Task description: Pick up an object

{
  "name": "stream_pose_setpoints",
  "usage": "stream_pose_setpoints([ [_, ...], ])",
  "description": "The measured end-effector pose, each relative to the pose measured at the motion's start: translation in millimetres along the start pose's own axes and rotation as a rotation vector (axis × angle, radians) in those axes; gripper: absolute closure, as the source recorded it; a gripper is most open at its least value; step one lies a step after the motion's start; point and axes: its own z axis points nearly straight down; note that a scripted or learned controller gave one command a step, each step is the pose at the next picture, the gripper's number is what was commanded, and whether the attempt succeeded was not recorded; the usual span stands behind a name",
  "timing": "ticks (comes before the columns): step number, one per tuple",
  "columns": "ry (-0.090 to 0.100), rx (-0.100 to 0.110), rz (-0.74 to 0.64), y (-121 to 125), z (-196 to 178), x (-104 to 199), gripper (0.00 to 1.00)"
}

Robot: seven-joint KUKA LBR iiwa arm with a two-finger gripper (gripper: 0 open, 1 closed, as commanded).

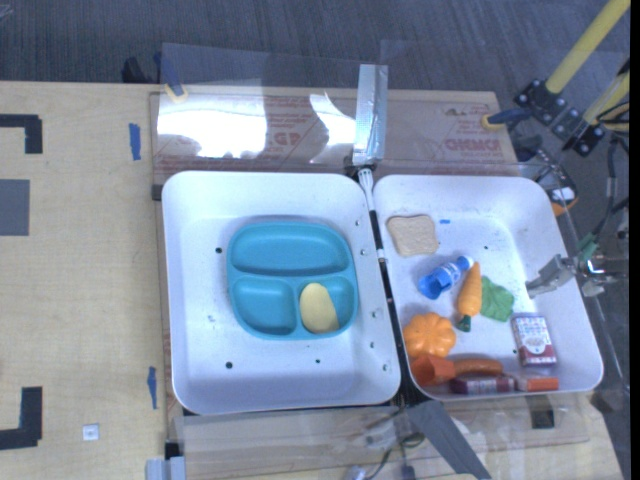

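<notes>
The step in hand looks like the approach, before any grasp: nothing is lifted, and every candidate object lies in its bin on the surface. The claw (572, 271) sits at the right rim of the right bin (500, 203), seen as a small grey metal piece with cabling behind it, and I cannot tell how it is set or whether it has hold of anything (it is too small and cluttered there). In the right bin lie a slice of bread (413, 234) at the far left, a blue bottle (443, 276) touching a carrot (469, 294), a green leafy piece (496, 300), an orange pumpkin (430, 336), a small red carton (533, 340) and a sausage (478, 367) along the near wall. The left bin (190, 298) holds a blue divided tray (285, 258) with a yellow lemon-like piece (319, 308) in its near right compartment. The red carton is nearest the claw and stands fairly apart, so the next move probably calls for travelling over it and descending squarely.
</notes>
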Motion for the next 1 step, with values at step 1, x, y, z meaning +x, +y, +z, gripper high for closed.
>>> stream_pose_setpoints([
  [1,-0.003,-0.01,0.003,25.0,135.3,19.9,0.0],
])
